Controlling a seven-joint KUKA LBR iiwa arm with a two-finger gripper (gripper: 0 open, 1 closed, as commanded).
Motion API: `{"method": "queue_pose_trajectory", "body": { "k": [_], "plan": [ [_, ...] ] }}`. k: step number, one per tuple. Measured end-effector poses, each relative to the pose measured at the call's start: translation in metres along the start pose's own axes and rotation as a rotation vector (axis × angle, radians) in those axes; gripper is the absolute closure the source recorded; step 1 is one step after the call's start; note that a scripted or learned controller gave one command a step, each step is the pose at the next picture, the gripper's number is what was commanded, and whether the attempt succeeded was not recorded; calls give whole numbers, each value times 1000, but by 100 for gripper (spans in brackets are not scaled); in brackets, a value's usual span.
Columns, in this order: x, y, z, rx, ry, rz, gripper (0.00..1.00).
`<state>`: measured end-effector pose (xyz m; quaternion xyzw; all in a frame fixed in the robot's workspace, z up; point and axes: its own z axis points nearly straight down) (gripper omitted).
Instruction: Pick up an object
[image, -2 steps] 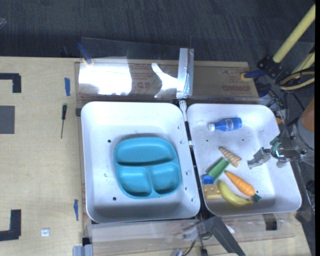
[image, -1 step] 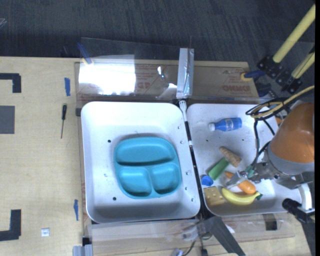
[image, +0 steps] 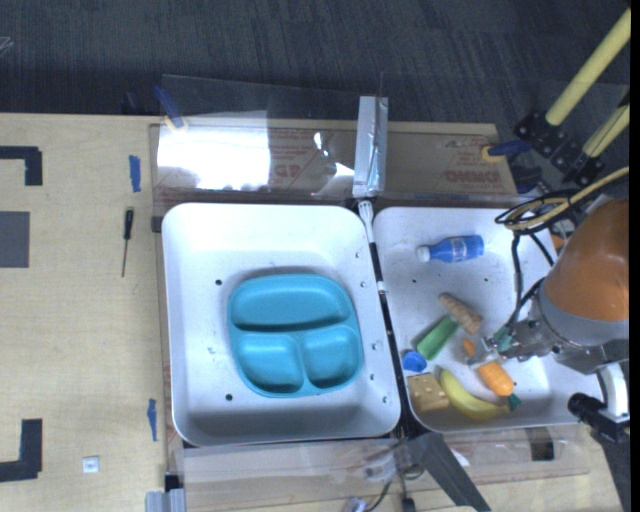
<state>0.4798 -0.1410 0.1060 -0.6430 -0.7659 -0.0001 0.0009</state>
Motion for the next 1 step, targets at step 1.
{"method": "queue_pose_trajectory", "body": {
  "k": [1],
  "plan": [
    [63,25,-117,-7,-2,-4,100]
  ]
}}
